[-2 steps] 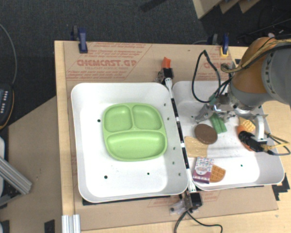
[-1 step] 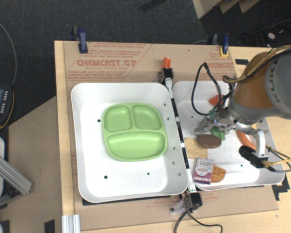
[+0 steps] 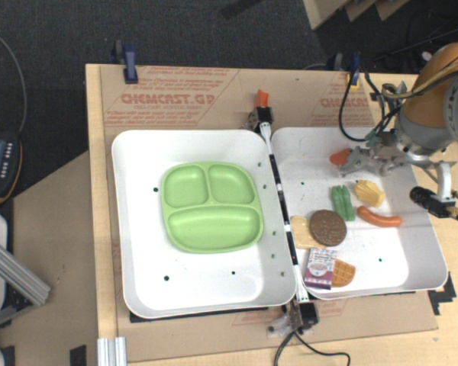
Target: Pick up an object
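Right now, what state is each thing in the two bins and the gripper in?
Green plate: flat in the left bin, its three sections bare.
Brown cookie: flat in the right bin.
Green bean: lying beside the cookie.
Sausage: lying flat.
Yellow piece: lying loose.
Orange piece: near the gripper.
Packet: by the front edge.
Waffle: beside the packet.
Gripper: low over the right bin.

The grey arm (image 3: 435, 105) runs off the right edge; its gripper (image 3: 378, 158) blurs over the right bin (image 3: 412, 269), half-hiding a small orange piece (image 3: 340, 157) beneath it.
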`<state>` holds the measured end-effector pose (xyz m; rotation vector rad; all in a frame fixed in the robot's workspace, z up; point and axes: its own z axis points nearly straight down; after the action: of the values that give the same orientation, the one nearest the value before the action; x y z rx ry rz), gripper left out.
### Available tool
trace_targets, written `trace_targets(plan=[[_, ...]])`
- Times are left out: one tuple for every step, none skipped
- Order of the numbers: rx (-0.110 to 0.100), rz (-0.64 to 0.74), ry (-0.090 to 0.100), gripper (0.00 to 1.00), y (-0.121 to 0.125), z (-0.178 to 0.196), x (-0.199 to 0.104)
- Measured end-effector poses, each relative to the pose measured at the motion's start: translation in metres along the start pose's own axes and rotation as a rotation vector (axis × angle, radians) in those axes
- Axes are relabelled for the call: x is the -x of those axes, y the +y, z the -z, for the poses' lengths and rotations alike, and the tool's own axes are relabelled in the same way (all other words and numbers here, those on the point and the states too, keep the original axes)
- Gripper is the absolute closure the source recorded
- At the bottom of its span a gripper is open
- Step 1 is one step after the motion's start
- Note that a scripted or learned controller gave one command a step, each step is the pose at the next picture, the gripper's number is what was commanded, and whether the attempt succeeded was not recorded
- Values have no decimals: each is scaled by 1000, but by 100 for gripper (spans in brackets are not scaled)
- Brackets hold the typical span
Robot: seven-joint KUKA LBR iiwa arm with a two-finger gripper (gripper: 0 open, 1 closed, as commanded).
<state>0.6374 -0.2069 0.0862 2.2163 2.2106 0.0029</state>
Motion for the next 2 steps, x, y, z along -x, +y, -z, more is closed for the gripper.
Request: trace_targets(plan=[[-5, 8, 6, 0, 26, -1, -60], [-15, 1, 9, 0, -35, -1, -64]])
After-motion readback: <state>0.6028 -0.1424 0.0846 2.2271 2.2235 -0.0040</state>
